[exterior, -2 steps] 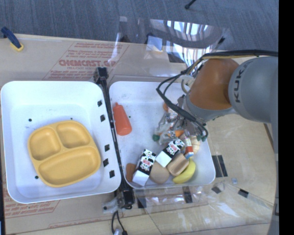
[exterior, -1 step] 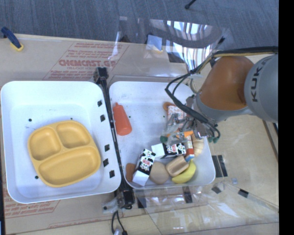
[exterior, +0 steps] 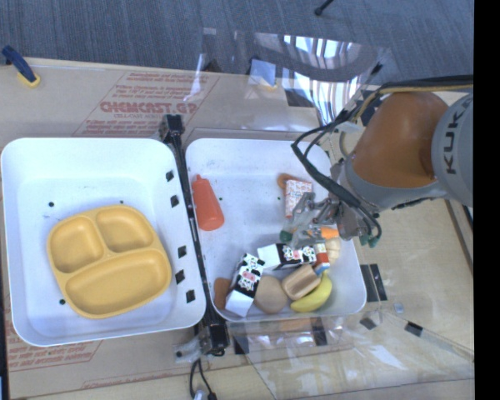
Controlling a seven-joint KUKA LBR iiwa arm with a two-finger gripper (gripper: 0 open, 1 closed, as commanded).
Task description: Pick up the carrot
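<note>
The carrot (exterior: 207,204) is an orange-red cone lying against the left wall of the right bin (exterior: 258,152), with its thick end toward the front. My gripper (exterior: 315,222) hangs over the right side of that bin, above the pile of small items and well to the right of the carrot. It does not touch the carrot. The wrist, cables and the clutter below hide the tip of the gripper.
The left bin (exterior: 25,223) holds a yellow divided plate (exterior: 108,261). Near the right bin's front wall lie two cow-print cartons (exterior: 248,277), a banana (exterior: 315,295), a bread roll (exterior: 271,294) and a brown piece (exterior: 222,290). A snack packet (exterior: 297,192) sits behind the gripper.
</note>
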